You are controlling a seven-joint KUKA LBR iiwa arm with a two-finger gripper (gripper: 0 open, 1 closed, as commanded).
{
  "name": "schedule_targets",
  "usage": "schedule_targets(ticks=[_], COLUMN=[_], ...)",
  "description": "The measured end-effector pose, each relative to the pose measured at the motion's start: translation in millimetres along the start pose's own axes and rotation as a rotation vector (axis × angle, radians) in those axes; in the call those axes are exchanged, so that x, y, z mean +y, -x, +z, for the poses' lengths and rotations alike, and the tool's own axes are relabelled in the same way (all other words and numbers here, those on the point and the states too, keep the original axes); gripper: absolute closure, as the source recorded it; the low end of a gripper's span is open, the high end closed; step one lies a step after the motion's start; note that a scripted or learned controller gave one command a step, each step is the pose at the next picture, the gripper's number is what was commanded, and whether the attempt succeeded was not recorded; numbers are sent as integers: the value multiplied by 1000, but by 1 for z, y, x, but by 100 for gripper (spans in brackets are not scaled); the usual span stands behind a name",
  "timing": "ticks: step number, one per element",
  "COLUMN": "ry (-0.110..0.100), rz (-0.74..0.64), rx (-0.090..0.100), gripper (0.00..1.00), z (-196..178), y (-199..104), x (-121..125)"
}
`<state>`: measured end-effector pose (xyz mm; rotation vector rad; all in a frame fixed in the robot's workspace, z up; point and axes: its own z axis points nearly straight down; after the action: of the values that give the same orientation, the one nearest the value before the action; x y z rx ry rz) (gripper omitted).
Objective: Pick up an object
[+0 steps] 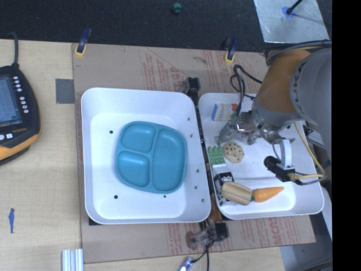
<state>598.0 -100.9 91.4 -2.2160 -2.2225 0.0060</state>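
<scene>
One cookie lies just below the gripper in the right bin.

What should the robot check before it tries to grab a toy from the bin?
1. Toys present in the right white bin: ok. A round tan cookie, an orange carrot, a tan wooden cylinder and a green flat piece lie there.
2. Gripper over the right bin: ok, it sits just above the cookie.
3. Something already between the jaws: cannot tell, the arm hides them.
4. Cookie free to lift: not ok, the green piece touches its side.
5. Left white bin holds the blue divided plate, away from the arm: ok.
</scene>
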Motion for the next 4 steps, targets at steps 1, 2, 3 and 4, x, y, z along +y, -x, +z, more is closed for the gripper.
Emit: schedule_targets(ticks=[1,2,3,4], ry=[3,0,-1,3], rz=[-2,0,-1,-1], rx=[0,0,-1,0], gripper=[0,0,0,0], z=[-1,0,0,-9], y=[18,2,26,32], x=[58,26,5,57])
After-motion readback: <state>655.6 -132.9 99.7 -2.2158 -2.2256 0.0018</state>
